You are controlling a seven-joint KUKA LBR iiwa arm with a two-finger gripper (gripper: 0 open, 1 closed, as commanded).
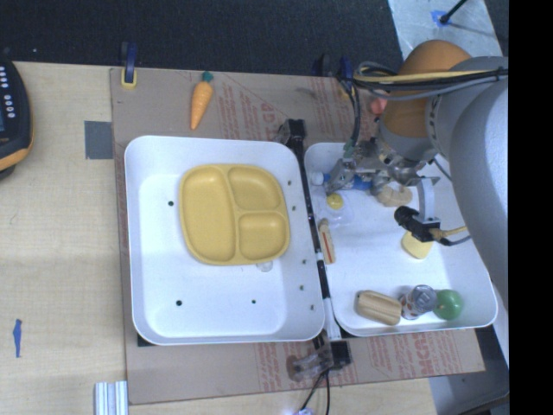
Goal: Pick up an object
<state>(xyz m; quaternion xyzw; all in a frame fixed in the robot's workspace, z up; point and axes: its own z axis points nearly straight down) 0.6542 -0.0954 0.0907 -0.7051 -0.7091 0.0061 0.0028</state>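
Note:
My gripper (pixel 349 177) is low over the far left corner of the right bin (pixel 471 266), with the arm reaching in from the right. A small yellow piece (pixel 334 201) lies just in front of the gripper. A beige lump (pixel 396 194) lies to its right. Further toward the front are a pale yellow block (pixel 417 247), a brown stick (pixel 326 239) by the bin's left wall, a wooden block (pixel 378 307), a shiny metal piece (pixel 422 298) and a green ball (pixel 448 303). Nothing visibly sits in the gripper.
The left bin (pixel 155 301) holds a yellow divided plate (pixel 233 213). An orange toy carrot (pixel 200 100) lies on the bench behind the left bin. A black device (pixel 12 115) sits at the far left edge.

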